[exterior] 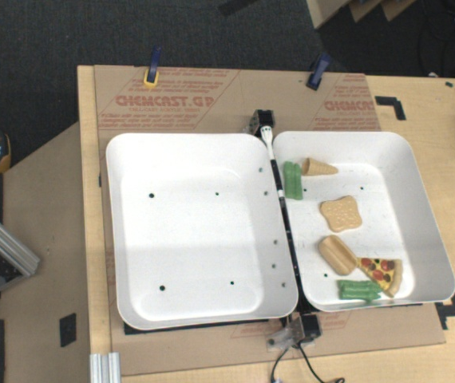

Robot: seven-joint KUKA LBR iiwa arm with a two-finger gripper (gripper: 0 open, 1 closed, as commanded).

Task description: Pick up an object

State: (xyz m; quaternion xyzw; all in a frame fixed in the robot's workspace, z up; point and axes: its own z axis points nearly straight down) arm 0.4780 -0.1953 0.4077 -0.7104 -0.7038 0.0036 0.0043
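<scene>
All the pickable pieces lie in the right bin [419,214]; the toast slice [341,213] sits apart from its neighbours, so it looks the easiest target. I cannot tell the hand's state. Come down squarely over the toast, clear of the bin wall.

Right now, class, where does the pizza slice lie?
The pizza slice lies in the right bin, near its front right corner, just right of the hot dog bun and above the green bean pod.
</scene>
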